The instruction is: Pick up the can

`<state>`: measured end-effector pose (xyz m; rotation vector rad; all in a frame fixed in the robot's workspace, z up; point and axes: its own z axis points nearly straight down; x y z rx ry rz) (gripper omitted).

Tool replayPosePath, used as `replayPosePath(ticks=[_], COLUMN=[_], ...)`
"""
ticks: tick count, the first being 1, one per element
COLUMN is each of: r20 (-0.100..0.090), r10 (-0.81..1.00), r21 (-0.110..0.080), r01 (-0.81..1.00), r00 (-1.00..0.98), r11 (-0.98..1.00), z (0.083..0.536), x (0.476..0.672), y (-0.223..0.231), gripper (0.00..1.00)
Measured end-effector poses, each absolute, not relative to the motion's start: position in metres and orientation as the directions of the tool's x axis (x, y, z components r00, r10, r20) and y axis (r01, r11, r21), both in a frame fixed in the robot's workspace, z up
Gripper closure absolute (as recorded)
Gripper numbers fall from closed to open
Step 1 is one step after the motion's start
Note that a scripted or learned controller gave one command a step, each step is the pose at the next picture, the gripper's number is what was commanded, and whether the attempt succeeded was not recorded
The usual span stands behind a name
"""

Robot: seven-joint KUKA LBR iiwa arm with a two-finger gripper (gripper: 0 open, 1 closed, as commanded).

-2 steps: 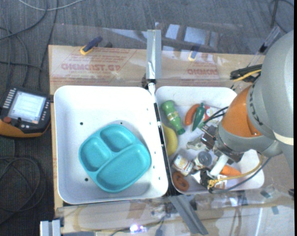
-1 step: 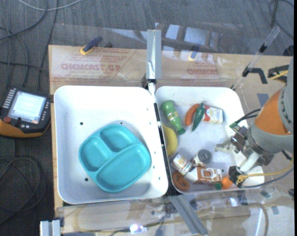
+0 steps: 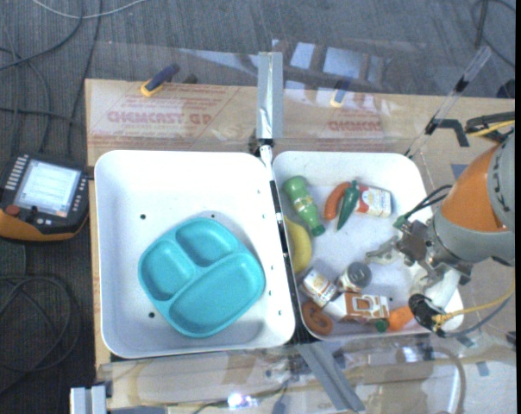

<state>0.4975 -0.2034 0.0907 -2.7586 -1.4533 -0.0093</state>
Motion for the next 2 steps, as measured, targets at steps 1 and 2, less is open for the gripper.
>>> replayPosePath(ticks=[1,2], r20=[0.003,-0.006], r10=[0.692,0.558], r21=[0.009,-0.002], r01=[0.692,0.558], r00=[0.722,0.83], r11=[-0.722,-0.83], z=[0.089,0.145], x=[0.543,0.489], y=[-0.136,-0.182], gripper=[0.0,0.0])
